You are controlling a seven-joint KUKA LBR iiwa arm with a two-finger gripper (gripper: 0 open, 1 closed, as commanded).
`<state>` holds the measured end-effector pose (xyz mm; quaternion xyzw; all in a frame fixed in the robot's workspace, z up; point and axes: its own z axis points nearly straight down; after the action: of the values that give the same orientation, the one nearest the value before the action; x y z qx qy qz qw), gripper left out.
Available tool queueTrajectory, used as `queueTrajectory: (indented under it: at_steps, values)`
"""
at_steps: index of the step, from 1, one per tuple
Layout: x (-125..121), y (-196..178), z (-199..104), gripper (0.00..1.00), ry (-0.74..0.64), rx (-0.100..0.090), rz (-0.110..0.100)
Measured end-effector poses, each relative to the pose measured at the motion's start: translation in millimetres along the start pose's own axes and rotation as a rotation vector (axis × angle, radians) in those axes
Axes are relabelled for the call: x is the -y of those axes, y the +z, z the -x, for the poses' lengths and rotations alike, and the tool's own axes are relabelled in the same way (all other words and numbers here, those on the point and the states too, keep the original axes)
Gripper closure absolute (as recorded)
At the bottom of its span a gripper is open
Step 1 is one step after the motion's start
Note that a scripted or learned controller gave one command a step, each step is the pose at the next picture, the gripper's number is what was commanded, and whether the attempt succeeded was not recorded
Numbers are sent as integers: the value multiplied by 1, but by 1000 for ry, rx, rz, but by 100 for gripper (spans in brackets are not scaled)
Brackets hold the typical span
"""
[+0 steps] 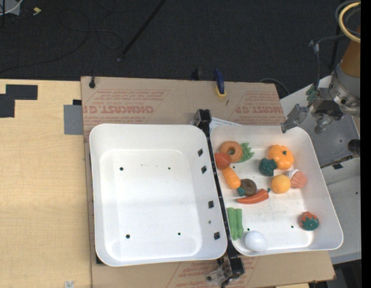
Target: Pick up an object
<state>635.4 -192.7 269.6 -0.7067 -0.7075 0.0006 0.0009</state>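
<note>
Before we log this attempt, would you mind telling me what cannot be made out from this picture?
- Gripper, camera view: small and dim at the right bin's upper right corner; open or shut cannot be told.
- Arm: cut off by the top and right edges.
- Small pale piece beside the orange ball: too small to identify.
- Dark round object: partly overlapped by the red pepper; kind unclear.

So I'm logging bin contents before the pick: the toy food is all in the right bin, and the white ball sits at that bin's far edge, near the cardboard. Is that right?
Not quite. The camera view shows the white ball at the near edge of the right bin, beside the green beans, not at the far edge. The rest holds: the toy food is all in the right bin.
</note>
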Motion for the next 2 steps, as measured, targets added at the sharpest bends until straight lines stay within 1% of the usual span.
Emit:
queueTrajectory:
  at_steps: [1,2]
  values:
    - [-7,165,16,0,2,-1,0]
    - [-8,183,-50,0,-3,-2,-3]
